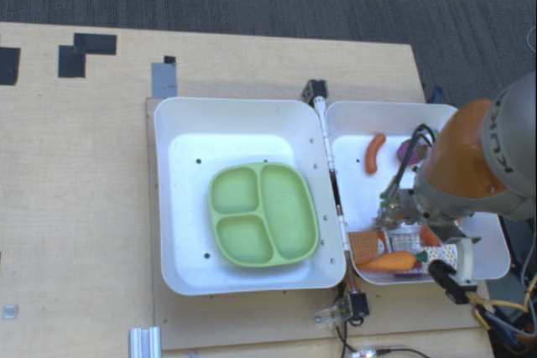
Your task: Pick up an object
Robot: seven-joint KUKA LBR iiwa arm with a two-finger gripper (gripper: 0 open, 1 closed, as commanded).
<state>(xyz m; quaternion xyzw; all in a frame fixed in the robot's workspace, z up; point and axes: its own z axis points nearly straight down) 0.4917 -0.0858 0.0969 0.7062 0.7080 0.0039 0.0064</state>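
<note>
Gripper [394, 218] sits low in the right bin [352, 148], just above the carrot [393, 262] and cracker [364, 245]; I cannot tell its state. Farther off I see a sausage [373, 153], and a green tray [263, 215] in the left bin [180, 205].

So the bench [75, 180] is a light wood top, and the two white bins sit right on it. The left bin [180, 205] is touching the right bin [352, 147] along one edge. Up and to the left of the left bin there are dark tape patches [84, 54], plus a small grey block [164, 78] just off its top corner.
</note>
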